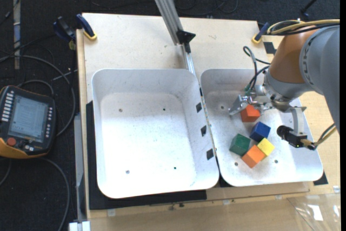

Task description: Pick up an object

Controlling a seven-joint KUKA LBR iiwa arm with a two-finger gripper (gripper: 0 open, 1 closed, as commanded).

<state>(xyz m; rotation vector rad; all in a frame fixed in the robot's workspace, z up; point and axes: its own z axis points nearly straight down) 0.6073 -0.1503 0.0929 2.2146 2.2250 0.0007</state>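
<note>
My gripper [248, 107] hangs low in the right bin [303, 173], at its upper middle. It looks open: one silver finger [235, 107] splays out to the left, and the arm's wrist hides the other. A red-orange block [250, 113] lies right under the gripper, just right of that finger with a small gap between them. Below it are a blue block [261, 130], a green block [240, 144], a yellow block [266, 146] and an orange block [253, 156], packed close together.
The left bin [108, 116] adjoins the right bin along a shared ridge [204, 121]. A black clip with cable [289, 135] hangs by the arm over the right bin's right side. A metal strut [165, 2] slants across the bench behind the bins.
</note>
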